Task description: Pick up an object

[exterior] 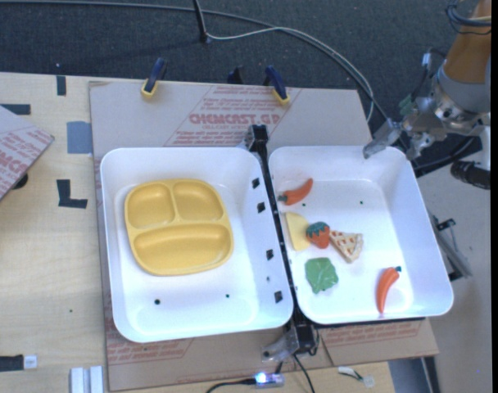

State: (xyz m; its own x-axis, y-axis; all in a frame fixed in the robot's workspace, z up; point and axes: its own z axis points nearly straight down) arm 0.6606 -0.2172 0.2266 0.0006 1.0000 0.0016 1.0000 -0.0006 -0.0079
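The arm (466, 51) showed a rounded orange band with a grey ring beneath it, where the wrist narrowed into a cluster of metal-grey fittings. Thin dark cables looped over the top of the orange part. The gripper (382, 143) was a slim grey piece tapering to a point, and a small green spot marked the wrist beside it.

The grey arm (466, 51) was seen at the upper right, its orange band uppermost; the gripper (386, 140) was angled down-left.
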